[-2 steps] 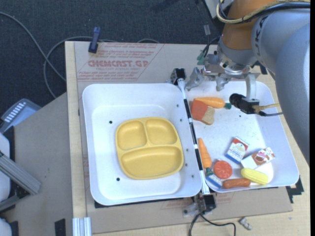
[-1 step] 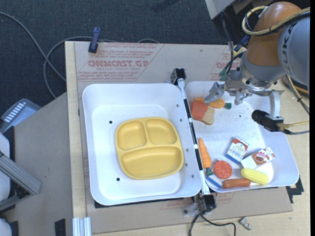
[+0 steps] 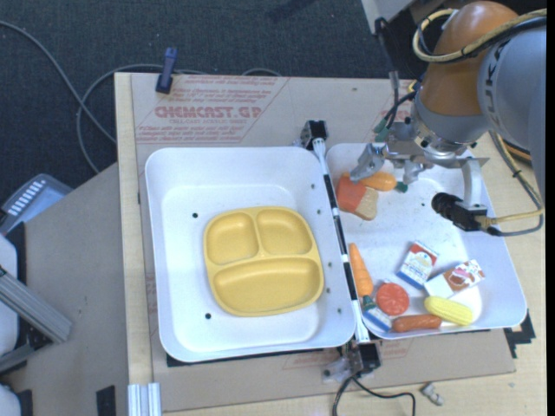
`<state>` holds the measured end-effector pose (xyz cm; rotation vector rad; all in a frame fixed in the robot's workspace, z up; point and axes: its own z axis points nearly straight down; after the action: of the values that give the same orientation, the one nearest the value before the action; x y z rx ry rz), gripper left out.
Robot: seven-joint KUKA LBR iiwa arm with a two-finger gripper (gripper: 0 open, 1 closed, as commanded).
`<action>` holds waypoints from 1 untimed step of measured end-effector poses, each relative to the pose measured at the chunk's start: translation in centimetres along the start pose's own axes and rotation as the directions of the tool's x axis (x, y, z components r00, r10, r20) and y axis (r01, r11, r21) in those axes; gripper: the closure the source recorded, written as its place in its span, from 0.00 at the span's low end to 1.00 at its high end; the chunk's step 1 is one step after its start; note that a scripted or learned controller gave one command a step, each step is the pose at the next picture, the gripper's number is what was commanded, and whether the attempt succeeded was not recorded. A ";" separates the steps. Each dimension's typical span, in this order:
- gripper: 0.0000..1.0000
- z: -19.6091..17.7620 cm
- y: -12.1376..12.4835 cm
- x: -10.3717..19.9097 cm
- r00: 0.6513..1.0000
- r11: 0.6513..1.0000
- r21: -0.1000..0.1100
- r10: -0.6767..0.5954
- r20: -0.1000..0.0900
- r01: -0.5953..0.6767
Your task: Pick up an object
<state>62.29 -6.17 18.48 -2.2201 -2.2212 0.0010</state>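
My gripper [image 3: 389, 168] hangs over the far left corner of the right bin [image 3: 507, 271], its two fingers spread apart. A small orange food piece [image 3: 381, 181] lies low between the fingertips; whether they touch it is unclear. Just left of it sit a red-orange toy [image 3: 349, 193] and a beige slice [image 3: 369, 205]. Nearer the front of this bin lie a carrot [image 3: 360, 269], a red round slice [image 3: 393, 299], a sausage [image 3: 416, 322], a yellow corn cob [image 3: 449, 310] and two small cartons [image 3: 418, 263] [image 3: 464, 276].
The left bin [image 3: 173, 189] holds a yellow divided plate [image 3: 262, 258]. A black clip [image 3: 313, 132] sits where the two bins meet at the back. A black part with a cable [image 3: 455, 211] hangs off the arm over the right bin.
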 end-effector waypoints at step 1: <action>0.00 4.8 0.9 -3.1 1.000 1.000 0.001 0.001 0.001 -0.001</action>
<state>63.19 -9.29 13.68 -2.2216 -2.2195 0.0028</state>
